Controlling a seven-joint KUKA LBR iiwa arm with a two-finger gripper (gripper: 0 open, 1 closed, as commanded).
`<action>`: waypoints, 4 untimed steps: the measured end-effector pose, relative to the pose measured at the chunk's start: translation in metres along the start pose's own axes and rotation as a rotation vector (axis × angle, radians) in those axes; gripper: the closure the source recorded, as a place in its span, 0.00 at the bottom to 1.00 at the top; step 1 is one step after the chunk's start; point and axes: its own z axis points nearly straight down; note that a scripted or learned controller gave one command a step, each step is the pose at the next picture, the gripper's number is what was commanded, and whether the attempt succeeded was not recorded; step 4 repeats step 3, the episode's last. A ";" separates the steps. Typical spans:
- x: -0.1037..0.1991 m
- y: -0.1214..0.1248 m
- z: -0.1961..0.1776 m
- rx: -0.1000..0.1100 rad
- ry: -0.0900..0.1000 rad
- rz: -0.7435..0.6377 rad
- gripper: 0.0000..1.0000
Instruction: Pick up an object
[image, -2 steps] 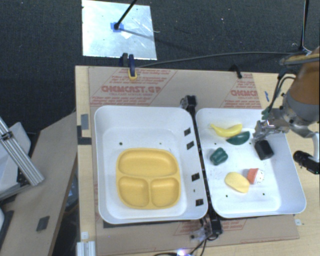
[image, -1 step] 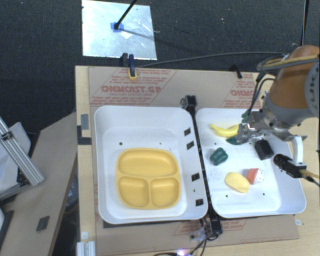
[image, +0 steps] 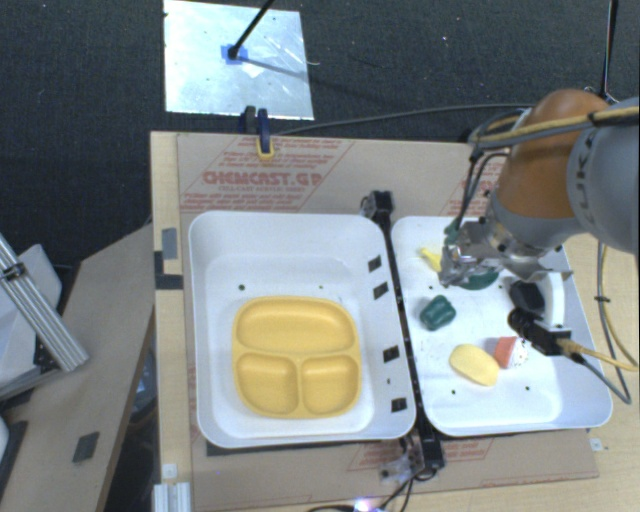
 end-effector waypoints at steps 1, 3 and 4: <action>0.044 -0.003 -0.006 0.000 0.000 0.000 1.00; 0.139 0.003 -0.012 0.000 0.001 0.000 1.00; 0.139 0.003 -0.012 0.000 0.001 0.000 1.00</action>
